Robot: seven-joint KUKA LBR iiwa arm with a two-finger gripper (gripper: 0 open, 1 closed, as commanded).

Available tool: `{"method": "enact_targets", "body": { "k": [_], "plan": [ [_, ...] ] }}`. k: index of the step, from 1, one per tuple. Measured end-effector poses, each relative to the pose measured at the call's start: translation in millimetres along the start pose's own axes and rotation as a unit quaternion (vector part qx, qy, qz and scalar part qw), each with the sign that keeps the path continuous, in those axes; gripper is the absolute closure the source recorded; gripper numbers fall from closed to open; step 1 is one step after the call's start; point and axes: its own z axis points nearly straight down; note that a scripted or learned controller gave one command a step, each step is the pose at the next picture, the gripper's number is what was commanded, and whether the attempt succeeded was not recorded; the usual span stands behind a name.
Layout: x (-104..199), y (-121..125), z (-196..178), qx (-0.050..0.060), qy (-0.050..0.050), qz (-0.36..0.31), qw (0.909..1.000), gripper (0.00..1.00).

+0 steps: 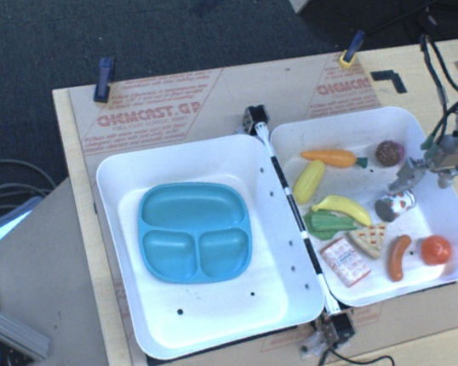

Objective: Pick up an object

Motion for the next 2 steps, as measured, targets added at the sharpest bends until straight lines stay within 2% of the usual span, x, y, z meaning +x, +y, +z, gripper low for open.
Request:
{"method": "enact_targets", "body": {
  "k": [1,2],
  "plan": [
    [13,9,102,-0.001,-0.001,0.000,1.0000,0.00],
    [89,64,112,-0.001,0.000,0.000,1.0000,0.00]
  ]
}}
